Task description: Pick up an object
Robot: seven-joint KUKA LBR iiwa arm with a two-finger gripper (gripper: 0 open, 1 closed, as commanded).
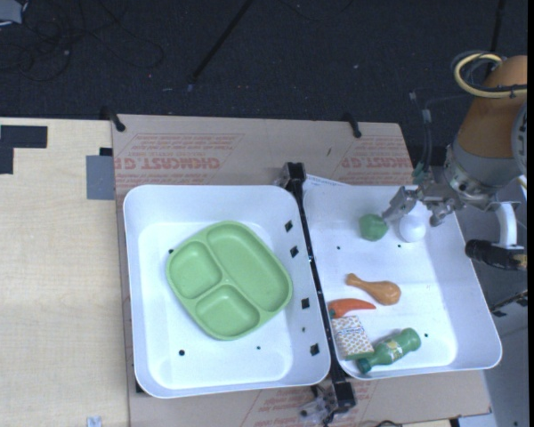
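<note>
The grey arm with its orange band (pixel 494 105) reaches in from the right and bends down over the far part of the right-hand shallow white bin (pixel 467 327). Its two-finger gripper (pixel 420 205) hangs low there, wrist above and fingers pointing down toward the bin floor, splayed wide apart; nothing is seen between them.

Right at the gripper, under its fingers, lies a small white rounded object (pixel 413 228); whether the fingers touch it cannot be told. Just to the left of that, beside the gripper, sits a small green ball-like object (pixel 371 228).

Nearer the camera than the gripper lies an orange toy drumstick (pixel 375 288), and past it, to its left, a red-orange toy pepper (pixel 350 307). Further still from the gripper, at the near edge of the same bin, lie a patterned tan packet (pixel 351 334) and a green plastic bottle (pixel 390 349) on its side, just beside each other.

Well to the gripper's left, across the divider, the left-hand white bin (pixel 151 345) holds a light green three-compartment plastic plate (pixel 229 279).
</note>
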